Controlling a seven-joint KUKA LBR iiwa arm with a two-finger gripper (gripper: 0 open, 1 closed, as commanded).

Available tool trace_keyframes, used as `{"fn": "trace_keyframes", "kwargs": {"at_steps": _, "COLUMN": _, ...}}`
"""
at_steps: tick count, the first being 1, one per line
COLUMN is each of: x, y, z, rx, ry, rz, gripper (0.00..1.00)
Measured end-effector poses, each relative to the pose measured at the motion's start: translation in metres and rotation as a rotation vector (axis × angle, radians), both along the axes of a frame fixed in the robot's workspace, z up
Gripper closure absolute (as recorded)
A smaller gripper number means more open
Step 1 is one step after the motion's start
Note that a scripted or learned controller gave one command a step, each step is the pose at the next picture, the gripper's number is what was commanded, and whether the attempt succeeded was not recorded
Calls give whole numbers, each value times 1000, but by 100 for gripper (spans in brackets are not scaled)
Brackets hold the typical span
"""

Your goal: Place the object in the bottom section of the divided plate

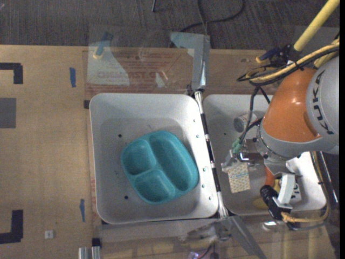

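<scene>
- the bench is bare wood with black and blue tape marks, and it carries my two white bins side by side: the left bin and the right bin.
- my arm, grey with its orange band, hangs over the right bin and covers much of it.
- the divided plate is teal, rounded, lying flat in the middle of the left bin, with three sections. the one toward the near edge of the view is the bottom section i am aiming for, and nothing lies in it yet.
- my hand sits low at the left side of the right bin. i cannot tell whether it is released or clenched; my own wrist hides that.
- just below the hand is a small pale, speckled, squarish thing, which i take to be the object. it looks flat and light, like a little packet. i cannot tell whether i am gripping it or it is lying on the bin floor.
- the relation that counts: the plate lies to the left of my hand, across the wall between the bins. the bottom section is left and slightly nearer the view's lower edge, so my judgement is a lift, then a crossing leftward.
</scene>
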State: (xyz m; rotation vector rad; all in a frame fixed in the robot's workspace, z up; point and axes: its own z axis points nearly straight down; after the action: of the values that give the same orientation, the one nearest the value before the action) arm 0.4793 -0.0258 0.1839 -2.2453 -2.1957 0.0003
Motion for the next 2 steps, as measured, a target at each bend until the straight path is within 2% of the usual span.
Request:
{"fn": "trace_keyframes", "kwargs": {"at_steps": 1, "x": 8, "y": 79, "z": 17, "rx": -1, "ry": -1, "rz": 113, "gripper": 100}}
{"fn": "trace_keyframes", "kwargs": {"at_steps": 2, "x": 88, "y": 130, "z": 0, "rx": -2, "ry": 0, "rz": -42, "gripper": 100}}
